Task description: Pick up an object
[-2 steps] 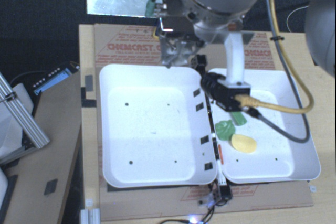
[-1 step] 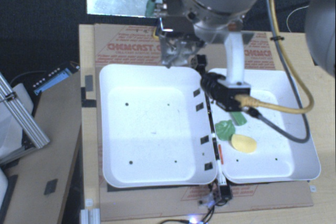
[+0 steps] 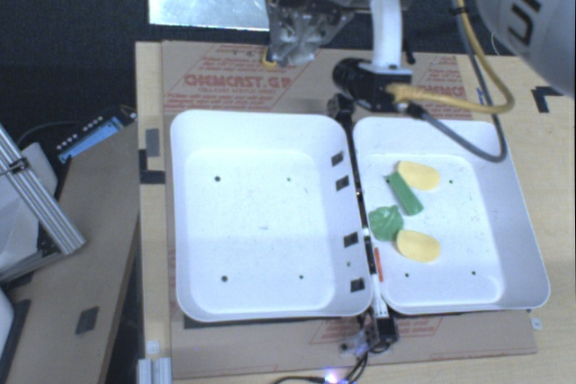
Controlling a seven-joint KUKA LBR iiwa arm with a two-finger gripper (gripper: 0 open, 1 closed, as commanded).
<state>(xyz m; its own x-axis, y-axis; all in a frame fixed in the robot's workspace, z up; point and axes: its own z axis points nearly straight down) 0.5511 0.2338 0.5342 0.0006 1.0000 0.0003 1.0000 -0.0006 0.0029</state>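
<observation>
The right bin (image 3: 504,274) holds several small objects near its left side. A yellow oval piece (image 3: 418,174) lies toward the back, with a green bar (image 3: 404,193) beside it. A green leaf-shaped piece (image 3: 385,221) sits below the bar, and a second yellow oval (image 3: 418,245) lies in front of that. My gripper (image 3: 292,45) hangs high above the bench, past the far edge of the left bin (image 3: 207,283). It is well away from the objects and nothing shows under it.
A brown board (image 3: 225,81) with red lettering lies under both bins. A yellow cable (image 3: 450,103) and a grey cable (image 3: 468,144) run across the back of the right bin. A metal frame (image 3: 36,202) stands at the left.
</observation>
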